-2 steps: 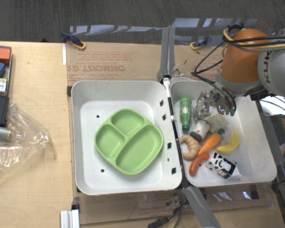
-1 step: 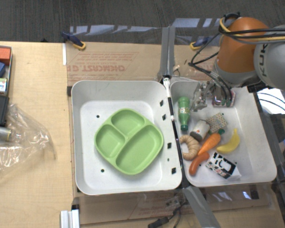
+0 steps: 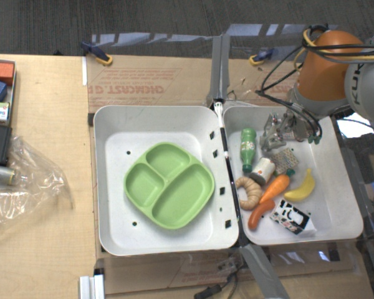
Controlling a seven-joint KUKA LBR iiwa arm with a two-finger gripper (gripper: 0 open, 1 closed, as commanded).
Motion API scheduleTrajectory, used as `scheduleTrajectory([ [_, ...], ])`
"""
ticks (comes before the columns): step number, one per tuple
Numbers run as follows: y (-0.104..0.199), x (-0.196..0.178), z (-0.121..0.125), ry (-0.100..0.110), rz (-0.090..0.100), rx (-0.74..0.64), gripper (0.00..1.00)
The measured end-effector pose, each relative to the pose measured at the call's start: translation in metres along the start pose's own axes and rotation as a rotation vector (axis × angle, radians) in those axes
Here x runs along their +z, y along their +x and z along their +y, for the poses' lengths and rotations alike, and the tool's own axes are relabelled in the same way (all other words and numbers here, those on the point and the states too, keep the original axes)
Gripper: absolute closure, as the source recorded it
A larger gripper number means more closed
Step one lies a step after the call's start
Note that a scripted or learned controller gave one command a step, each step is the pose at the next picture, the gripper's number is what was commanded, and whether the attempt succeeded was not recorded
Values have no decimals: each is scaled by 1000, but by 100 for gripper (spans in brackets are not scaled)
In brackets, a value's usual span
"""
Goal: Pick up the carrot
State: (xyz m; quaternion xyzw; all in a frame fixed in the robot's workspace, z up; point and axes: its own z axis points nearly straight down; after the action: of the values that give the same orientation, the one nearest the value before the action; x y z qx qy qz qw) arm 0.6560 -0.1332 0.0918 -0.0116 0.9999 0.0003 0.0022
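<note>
We see the arm (image 3: 336,67) reaching in from the right, its orange band bent over the far corner of the right bin (image 3: 343,220). The gripper (image 3: 279,134) points down into that bin's far part, above the bottle (image 3: 247,149); whether it is open or closed we cannot tell, since the metal parts blur together. The carrot (image 3: 269,198) lies slantwise near the bin's middle, well clear of the gripper, touching the pretzel (image 3: 249,192) on its left, with the banana (image 3: 302,187) just beside it on the right. The left bin (image 3: 106,185) bears a green plate (image 3: 169,185).
</note>
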Motion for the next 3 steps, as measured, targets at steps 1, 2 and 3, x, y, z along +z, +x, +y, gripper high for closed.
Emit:
scheduleTrajectory([
  [1,-5,-1,8,-1,-2,-347,100],
  [2,-5,-2,19,-1,-3,-733,100],
  [3,-5,-2,13,-1,-3,-1135,100],
])
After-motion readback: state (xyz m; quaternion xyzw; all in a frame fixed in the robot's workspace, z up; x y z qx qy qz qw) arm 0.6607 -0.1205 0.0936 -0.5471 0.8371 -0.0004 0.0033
